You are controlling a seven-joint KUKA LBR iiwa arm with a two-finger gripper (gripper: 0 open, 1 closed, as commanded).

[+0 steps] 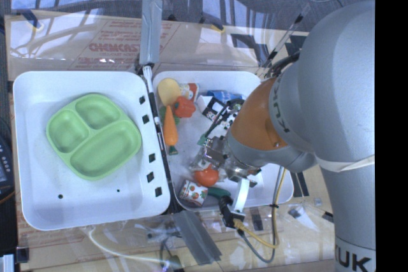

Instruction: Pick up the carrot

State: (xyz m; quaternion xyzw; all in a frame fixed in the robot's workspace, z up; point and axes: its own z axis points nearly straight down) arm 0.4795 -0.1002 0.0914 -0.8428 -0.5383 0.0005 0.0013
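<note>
The carrot (170,128) is orange with a green stub at its near end. It lies lengthwise along the left wall of the right bin (280,183), close to the divider. My gripper (208,156) hangs low in the middle of that bin, about a hand's width to the right of the carrot and apart from it. It sits just above a small red-orange round piece (206,177). The wrist and the orange band hide much of the gripper.
A yellow fruit (168,91) and a red-orange piece (185,108) lie just beyond the carrot. A blue packet (223,99) is at the back, a small can (193,192) at the front. The left bin (25,156) holds a green divided plate (94,135).
</note>
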